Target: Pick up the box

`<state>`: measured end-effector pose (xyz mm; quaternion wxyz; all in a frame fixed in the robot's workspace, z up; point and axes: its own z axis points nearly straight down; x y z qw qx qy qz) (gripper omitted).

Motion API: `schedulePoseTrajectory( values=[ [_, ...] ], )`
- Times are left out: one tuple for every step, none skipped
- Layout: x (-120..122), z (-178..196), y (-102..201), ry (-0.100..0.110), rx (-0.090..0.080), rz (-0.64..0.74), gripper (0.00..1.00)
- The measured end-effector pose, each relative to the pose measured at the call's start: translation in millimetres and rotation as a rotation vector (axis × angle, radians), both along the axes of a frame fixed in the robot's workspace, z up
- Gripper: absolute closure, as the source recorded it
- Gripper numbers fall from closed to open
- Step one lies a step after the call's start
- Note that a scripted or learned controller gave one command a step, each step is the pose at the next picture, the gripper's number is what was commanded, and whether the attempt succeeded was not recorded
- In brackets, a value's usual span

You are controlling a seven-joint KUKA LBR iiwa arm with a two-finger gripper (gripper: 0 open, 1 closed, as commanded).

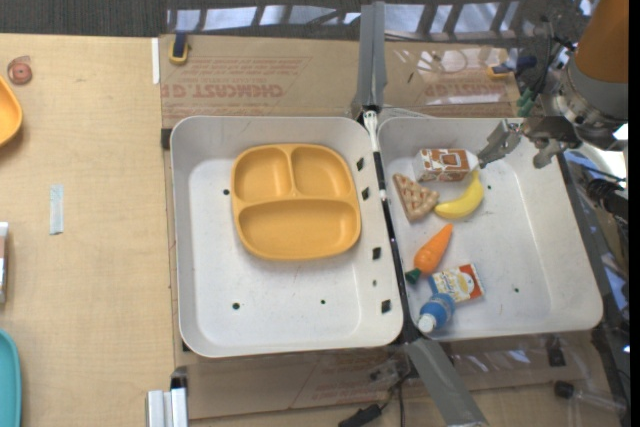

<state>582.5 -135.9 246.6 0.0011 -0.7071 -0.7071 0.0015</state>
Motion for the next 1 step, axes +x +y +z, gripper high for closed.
schedulePoseTrajectory(
  values=[
    [-95.6, -70.7, -1.6, -0.002, 0.003, 0.471, 0.00]
  ],
)
